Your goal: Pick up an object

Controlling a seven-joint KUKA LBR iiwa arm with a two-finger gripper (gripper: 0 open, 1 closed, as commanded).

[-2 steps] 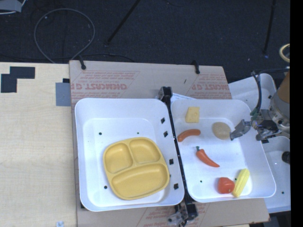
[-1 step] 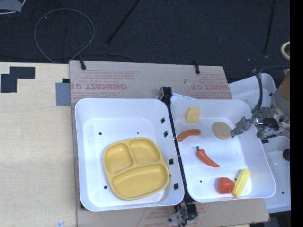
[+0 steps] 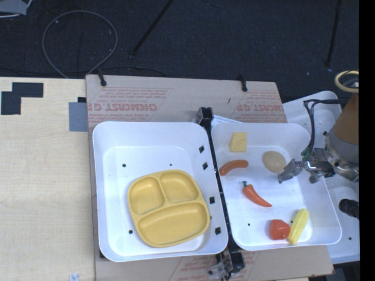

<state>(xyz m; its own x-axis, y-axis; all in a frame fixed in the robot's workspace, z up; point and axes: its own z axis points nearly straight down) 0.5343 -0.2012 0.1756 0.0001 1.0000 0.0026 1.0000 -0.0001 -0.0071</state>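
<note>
now fingers (image 3: 290,171) apart, beside potato (image 3: 273,161)

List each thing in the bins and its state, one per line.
yellow divided plate: flat in left bin
cheese cube: loose, right bin
sausage: lying loose
round potato: lying beside gripper
chili pepper: lying loose
tomato: touching corn
corn cob: lying loose
gripper: open, holding nothing

Yellow divided plate (image 3: 169,208) in left bin (image 3: 111,157)
</note>
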